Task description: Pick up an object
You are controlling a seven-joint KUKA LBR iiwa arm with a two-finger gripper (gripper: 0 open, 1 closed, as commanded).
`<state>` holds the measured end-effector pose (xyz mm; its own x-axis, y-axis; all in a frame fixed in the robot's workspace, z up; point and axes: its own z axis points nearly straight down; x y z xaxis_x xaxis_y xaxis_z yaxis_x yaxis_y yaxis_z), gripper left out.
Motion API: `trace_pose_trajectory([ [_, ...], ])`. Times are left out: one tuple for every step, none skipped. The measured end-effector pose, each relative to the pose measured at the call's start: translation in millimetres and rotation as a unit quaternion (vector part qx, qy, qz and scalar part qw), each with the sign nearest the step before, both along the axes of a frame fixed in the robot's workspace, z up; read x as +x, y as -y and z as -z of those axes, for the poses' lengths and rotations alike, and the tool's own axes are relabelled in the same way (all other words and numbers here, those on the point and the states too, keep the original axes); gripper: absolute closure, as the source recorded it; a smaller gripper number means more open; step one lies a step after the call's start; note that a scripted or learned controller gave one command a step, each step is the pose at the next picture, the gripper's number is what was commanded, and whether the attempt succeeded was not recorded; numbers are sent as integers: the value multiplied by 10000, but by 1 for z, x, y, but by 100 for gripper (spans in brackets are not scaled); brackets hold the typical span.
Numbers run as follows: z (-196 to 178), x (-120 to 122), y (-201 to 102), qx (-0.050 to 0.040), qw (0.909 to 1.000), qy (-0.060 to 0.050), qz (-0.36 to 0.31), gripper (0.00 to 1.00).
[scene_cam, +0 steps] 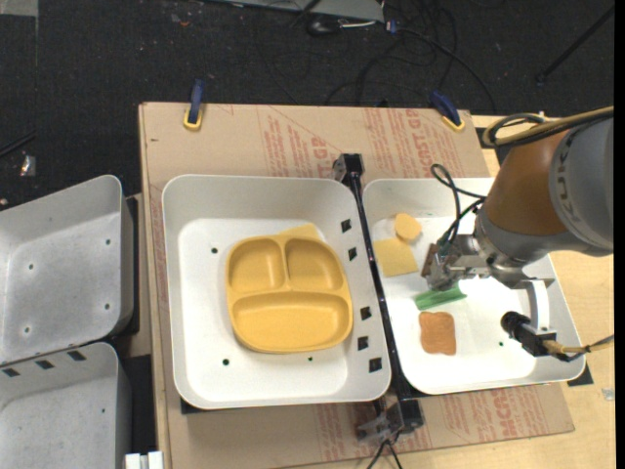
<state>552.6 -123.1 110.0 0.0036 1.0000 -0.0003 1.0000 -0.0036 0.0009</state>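
In the near part of the right bin (488, 377) a brown patty (437, 333) lay flat on the white floor. Just beyond it lay a green strip (441, 299), slanted, near the patty but apart from it. The gripper (444, 274) stood directly over the far end of the strip, low to the bin floor; contact with the strip could not be confirmed from this angle, and whether the gripper was wide or narrow could not be told. Nothing was seen held. The arm (547, 193) came in from the right, across the bin's right wall. Left of the gripper and slightly farther back sat a pale yellow block (395, 258), close to the divider between the bins. A round yellow disc (407, 228) sat just beyond the block, touching or nearly touching its far corner. In the left bin (195, 262) a yellow tray (289, 294) with three compartments lay near the centre, turned a little out of square with the walls. Both bins rested on a cardboard sheet (293, 135). At its far edge two clamps (194, 106) (448, 111) gripped the sheet, one toward each corner.
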Motion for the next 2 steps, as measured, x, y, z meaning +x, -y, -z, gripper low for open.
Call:
trace_pose_trajectory([
  [-47,-6,6,-5,10000,13,-5,100],
  [-90,-4,11,-7,10000,20,-23,100],
])
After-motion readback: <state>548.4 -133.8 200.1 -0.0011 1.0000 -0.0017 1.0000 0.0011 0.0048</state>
